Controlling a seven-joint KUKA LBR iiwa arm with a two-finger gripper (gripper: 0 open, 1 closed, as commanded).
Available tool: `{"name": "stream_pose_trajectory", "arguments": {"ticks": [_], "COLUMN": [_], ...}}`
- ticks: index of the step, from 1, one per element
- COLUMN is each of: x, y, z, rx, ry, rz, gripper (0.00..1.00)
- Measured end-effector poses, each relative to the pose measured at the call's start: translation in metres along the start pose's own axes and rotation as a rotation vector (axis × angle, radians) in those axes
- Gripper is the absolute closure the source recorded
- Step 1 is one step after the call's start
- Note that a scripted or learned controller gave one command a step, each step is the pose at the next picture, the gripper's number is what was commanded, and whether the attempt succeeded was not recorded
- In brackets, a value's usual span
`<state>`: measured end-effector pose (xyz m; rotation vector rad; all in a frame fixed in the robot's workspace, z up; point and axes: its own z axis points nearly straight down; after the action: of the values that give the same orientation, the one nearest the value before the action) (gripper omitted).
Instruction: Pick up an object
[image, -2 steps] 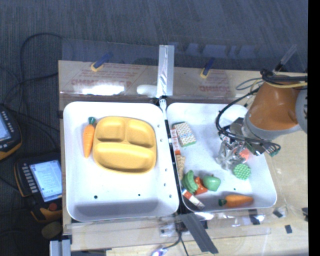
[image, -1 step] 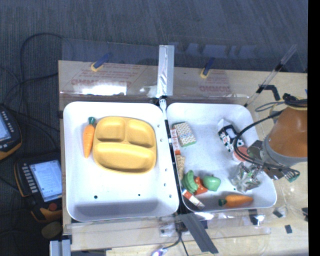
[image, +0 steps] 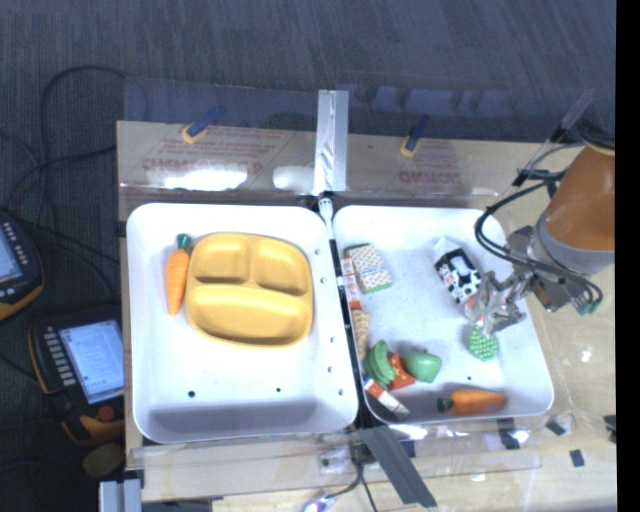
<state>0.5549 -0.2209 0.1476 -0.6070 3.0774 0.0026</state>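
**Right bin: pick candidates**

Across the bench, largest first: right bin (image: 520, 385); yellow tray (image: 250, 288) in the left bin; gripper (image: 487, 318), its state impossible to tell, over a small green ball (image: 484, 345). Ball probably light, slightly soft; take it across its middle.

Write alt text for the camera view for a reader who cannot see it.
The arm's gripper hangs over the right bin, just above a small green object. That bin also holds a carrot, a black-and-white toy and a patterned box; the left bin holds a yellow divided tray beside another carrot.
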Motion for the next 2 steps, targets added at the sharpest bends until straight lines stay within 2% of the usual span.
{"name": "stream_pose_trajectory", "arguments": {"ticks": [1,2], "x": [-0.045,-0.030], "y": [-0.020,-0.013], "z": [0.057,0.054], "rx": [0.005,0.000], "ry": [-0.005,0.001], "rz": [0.236,-0.337], "gripper": [1.00,1.00]}}
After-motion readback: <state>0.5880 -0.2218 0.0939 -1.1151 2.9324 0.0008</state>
